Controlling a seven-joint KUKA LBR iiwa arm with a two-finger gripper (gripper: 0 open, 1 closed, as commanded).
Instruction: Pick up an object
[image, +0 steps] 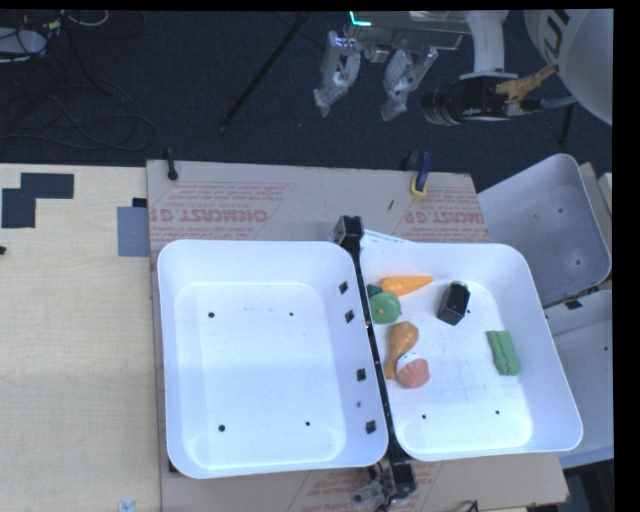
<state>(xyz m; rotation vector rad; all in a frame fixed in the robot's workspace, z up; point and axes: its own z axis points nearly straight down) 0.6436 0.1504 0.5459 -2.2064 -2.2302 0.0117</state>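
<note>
Gripper hangs high above the bench, beyond both bins, fingers spread wide, nothing between them. Right bin holds an orange carrot, a green round piece, a tan gourd shape, a pink lump, possibly a shell, a black block and a green ribbed piece.
</note>
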